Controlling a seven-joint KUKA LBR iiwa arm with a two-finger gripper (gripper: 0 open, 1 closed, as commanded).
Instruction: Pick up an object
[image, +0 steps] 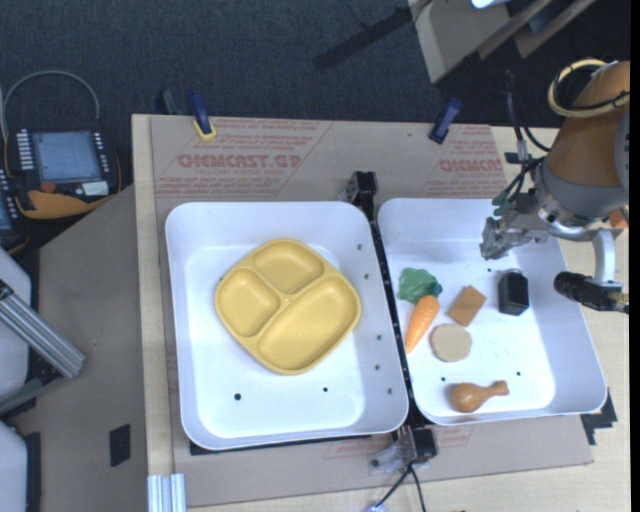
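Objects for picking all lay in the right white plastic bin. Nearest its front edge we saw a brown toy drumstick. Behind it sat a pale round disc, an orange toy carrot beside the bin's left wall, and a tan square block. Further back were a green leafy toy and a small black block toward the right wall. The left white bin held a yellow sectioned plastic plate. Farthest back, the grey two-finger gripper hung over the right bin's rear edge, near the black block; whether it was spread or closed we could not tell. We judged nothing lifted yet: approach, grasp and lift all remained.
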